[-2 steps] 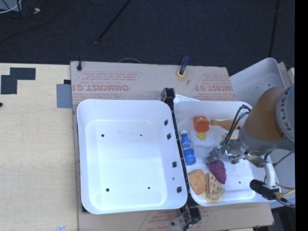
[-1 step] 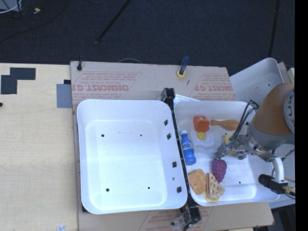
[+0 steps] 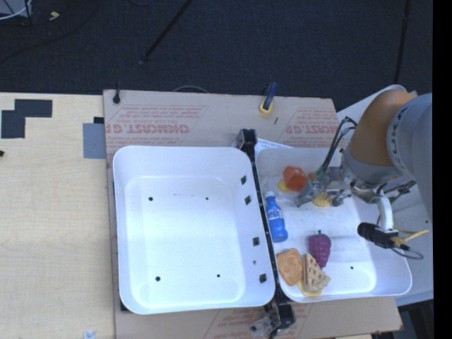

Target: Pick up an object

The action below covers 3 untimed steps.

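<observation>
The end effector [image 3: 319, 195], its grip state apparently indiscernible, hovers over a yellow object [image 3: 323, 200], orange-red toy [image 3: 294, 178] just left.

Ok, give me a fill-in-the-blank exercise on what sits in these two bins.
1. The blue bottle lies in the ____ bin, close to the divider.
2. The toy grapes are ____ in colour.
3. The waffle piece touches the ____ beside it.
4. The gripper hovers beside the ____ object.

Missing words: right; purple; bread roll; red-orange
</observation>
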Each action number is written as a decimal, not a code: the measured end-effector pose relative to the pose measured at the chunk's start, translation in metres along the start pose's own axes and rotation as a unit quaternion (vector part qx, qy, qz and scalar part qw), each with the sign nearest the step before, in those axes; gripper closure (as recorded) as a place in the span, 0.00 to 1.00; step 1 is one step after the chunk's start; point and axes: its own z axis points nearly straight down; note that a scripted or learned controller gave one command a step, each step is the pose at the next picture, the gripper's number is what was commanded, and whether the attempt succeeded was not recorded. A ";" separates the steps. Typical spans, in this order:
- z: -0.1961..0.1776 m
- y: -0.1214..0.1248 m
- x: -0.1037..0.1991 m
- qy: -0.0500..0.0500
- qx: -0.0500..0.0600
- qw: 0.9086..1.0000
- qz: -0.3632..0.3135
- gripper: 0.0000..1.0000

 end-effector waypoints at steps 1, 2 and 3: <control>0.001 0.037 -0.024 0.000 0.002 1.000 0.001 0.00; -0.010 0.037 -0.023 0.000 0.002 1.000 -0.002 1.00; 0.001 0.026 -0.053 -0.001 0.003 1.000 0.003 1.00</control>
